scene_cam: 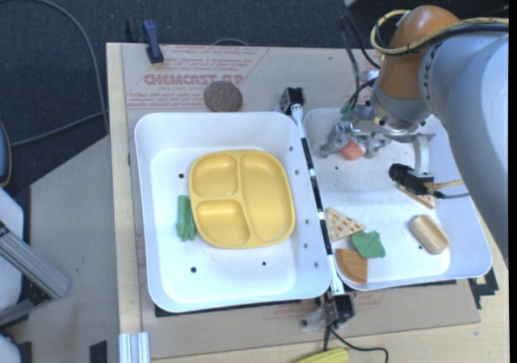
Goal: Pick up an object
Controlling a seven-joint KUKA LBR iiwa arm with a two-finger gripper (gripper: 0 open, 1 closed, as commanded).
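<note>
two fingers of hand (353, 145) straddle orange piece (353, 151).

a brown board (242, 70) with red writing lies under the two white bins. a round brown disc (222, 97) sits on the board, just above the left bin (161, 272). a blue clip (151, 40) holds the board's top edge. black cables (56, 22) curl on the dark floor.
</note>
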